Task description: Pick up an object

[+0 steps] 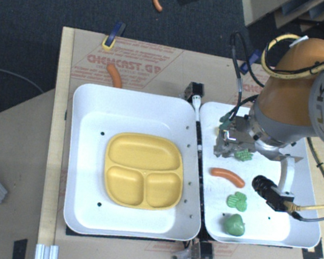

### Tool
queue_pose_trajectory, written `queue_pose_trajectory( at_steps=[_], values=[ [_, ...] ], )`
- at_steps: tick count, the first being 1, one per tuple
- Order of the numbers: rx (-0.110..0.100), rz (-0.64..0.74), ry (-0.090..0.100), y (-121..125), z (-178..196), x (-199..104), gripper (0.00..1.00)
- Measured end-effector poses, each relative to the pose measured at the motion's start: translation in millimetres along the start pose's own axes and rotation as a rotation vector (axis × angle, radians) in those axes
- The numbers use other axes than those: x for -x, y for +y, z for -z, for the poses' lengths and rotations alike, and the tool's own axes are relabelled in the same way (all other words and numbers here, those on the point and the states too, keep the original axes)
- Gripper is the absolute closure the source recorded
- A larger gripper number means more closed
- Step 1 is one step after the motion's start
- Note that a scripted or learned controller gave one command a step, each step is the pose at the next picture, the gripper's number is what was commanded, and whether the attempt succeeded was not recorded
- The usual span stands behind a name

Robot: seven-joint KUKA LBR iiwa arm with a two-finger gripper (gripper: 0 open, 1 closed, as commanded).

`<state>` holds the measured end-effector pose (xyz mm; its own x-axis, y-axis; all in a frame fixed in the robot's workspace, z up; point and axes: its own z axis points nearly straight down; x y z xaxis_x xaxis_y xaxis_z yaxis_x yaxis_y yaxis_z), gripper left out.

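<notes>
Down low, claw (232,145) lowered into right bin (304,233), beside green toy (243,154); finger spread impossible to tell.

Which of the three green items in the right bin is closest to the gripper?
The green piece right at the gripper, at the bin's far end. The other two lie nearer the camera, beyond the orange sausage.
</notes>
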<state>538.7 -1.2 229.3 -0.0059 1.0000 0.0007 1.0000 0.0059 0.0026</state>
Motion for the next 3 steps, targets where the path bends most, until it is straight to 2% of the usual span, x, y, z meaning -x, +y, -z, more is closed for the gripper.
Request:
queue_pose_trajectory(
  at_steps=[1,2,3],
  values=[
    [-0.003,-0.006,-0.001,4,-7,6,1.0],
    [0.001,-0.005,-0.001,8,5,-3,1.0],
    [-0.007,-0.007,-0.001,0,-5,6,1.0]
  ],
)
